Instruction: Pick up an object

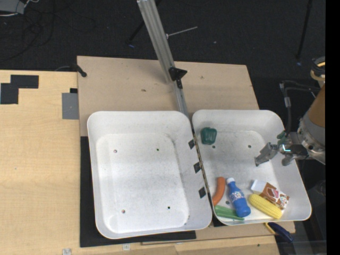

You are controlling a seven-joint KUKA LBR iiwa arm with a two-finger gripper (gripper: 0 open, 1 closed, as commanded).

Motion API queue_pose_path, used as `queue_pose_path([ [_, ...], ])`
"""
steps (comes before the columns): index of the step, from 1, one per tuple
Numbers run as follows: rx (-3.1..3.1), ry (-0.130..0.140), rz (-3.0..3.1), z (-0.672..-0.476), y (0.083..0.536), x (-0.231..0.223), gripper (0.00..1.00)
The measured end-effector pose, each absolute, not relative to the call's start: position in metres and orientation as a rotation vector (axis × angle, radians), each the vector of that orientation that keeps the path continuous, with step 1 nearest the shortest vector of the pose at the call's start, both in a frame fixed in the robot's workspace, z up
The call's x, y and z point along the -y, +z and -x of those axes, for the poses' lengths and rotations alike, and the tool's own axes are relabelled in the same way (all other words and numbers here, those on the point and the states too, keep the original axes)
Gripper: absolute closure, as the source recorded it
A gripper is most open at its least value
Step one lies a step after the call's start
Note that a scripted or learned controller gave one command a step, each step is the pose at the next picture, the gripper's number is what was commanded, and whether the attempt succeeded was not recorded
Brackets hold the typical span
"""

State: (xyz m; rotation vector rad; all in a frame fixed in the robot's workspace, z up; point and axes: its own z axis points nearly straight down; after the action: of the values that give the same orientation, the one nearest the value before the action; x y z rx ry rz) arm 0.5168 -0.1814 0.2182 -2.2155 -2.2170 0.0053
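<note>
Nearest the camera, against the front wall of the right bin [276,118], sits a cluster: a green pod [228,213], a blue bottle [238,198], an orange carrot [218,190], a yellow corn cob [265,205] and a small brown carton [275,194]. I judge the bottle light, stiff and slick, so I'd take it across the waist. Farther back, a green pepper [208,136] sits alone. My gripper [275,155] hovers at the bin's right wall, fingers apparently spread, nothing between them.

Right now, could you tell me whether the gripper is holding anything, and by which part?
Nothing is held. The gripper hangs open over the right bin, apart from the toys.
</note>
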Motion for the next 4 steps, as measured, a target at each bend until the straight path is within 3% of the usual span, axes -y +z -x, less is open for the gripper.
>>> queue_pose_path([
  [1,2.219,0.002,2.220,-0.518,0.220,0.182,0.00],
  [4,2.218,0.001,2.223,-0.518,0.091,0.185,0.00],
])
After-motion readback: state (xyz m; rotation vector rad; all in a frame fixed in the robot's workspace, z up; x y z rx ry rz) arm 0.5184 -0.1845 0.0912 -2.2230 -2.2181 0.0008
